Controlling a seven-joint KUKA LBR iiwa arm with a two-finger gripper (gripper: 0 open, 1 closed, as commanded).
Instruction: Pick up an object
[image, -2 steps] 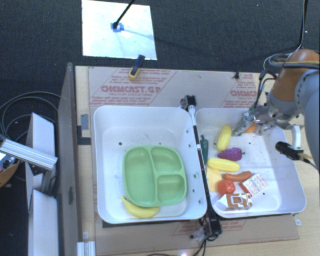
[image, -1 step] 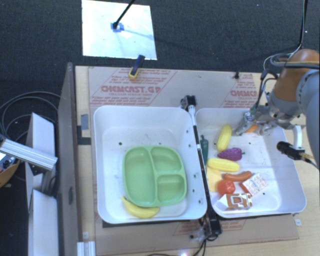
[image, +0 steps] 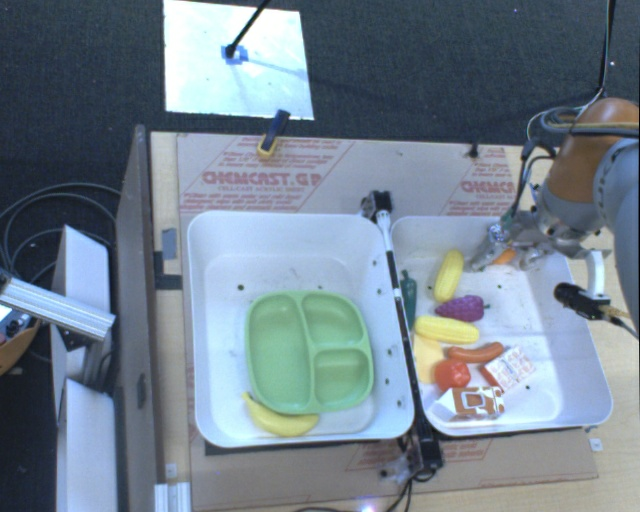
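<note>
Counting, we find two white bins: the left bin (image: 215, 330) bears one green tray (image: 310, 350) and one banana (image: 280, 420); the right bin (image: 580, 370) bears some eight smooth plastic toy foods (image: 462, 335) heaped toward its left wall, leaving bare floor to the right. Our pincer (image: 497, 248) hangs at the far rim; its opening we cannot tell.

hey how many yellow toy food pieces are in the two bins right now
4, possibly more hidden. One banana lies in the left bin below the green tray. In the right bin: one near the top, one under the purple piece, one beside the divider.
</note>
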